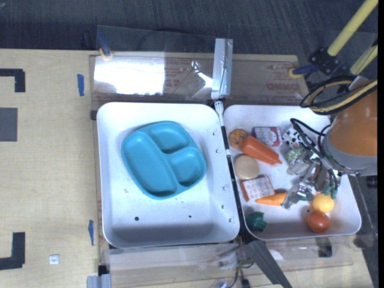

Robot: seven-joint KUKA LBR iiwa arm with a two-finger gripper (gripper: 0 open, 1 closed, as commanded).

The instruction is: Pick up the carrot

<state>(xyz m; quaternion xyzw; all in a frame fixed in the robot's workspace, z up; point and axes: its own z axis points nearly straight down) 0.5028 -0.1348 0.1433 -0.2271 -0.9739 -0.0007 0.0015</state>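
You've got two shallow white bins side by side on the bench: the left bin (114, 221) carries a blue plastic divided plate (163, 158) lying roughly mid-bin, toward its back edge. The right bin (351, 224) holds all the clutter. There are two carrot candidates. A long orange toy carrot (261, 150) lies at a slant near the right bin's back-left corner, touching a small orange round fruit (238, 138) at its upper-left end. A shorter orange carrot piece (271, 199) lies flat near the bin's middle, toward the front edge, just below a red-and-white packet (258, 188). The grey arm with the orange band (359, 134) comes in over the bin's right edge, and the metal two-finger gripper (295, 195) is low in the bin, right at the shorter carrot piece's right end, touching or just beside it. You can't tell its grip state; metal and cables blur together there. A beige round bun-like item (246, 167) sits by the left edge. A yellow lemon (323, 204) and a red tomato (318, 221) sit near the front-right corner. A dark green toy (257, 222) is in the front-left corner. A second red-and-white packet (266, 135) lies by the back edge.
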